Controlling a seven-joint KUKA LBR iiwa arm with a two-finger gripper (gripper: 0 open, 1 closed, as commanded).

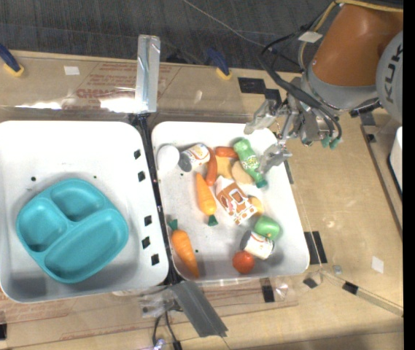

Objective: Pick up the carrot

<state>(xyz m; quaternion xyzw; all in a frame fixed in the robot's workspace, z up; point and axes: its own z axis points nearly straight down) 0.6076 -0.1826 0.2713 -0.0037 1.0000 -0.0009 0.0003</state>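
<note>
Camera view, arm: the grey KUKA arm with its orange band (353, 39) reaches in from the right and hangs over the far right corner of the right bin.
Camera view, gripper: the two-finger metal gripper (274, 138) sits just above the bin's upper right area, near the green bottle; the fingers are spread apart with nothing between them.
Camera view, carrot: the orange plastic carrot with a green stem (184, 251) lies in the near left corner of the shallow white right bin (299, 228), its stem end pointing toward the far left, close to the dividing wall. It is well apart from the gripper.
Camera view, second orange piece: a slimmer orange carrot-shaped toy (206, 195) lies near the middle of the same bin, its dark green tip toward the near side, just beside the orange-and-white printed carton (235, 200).
Camera view, other contents: a green plastic bottle (246, 159) lies by the gripper; a small white can with an orange label (195, 154) lies at the far left; a red tomato-like ball (243, 262) and a green-topped white piece (263, 235) lie at the near right.
Camera view, left bin: the shallow white left bin (17, 141) holds a teal plastic divided plate (72, 228) with three compartments.
</note>
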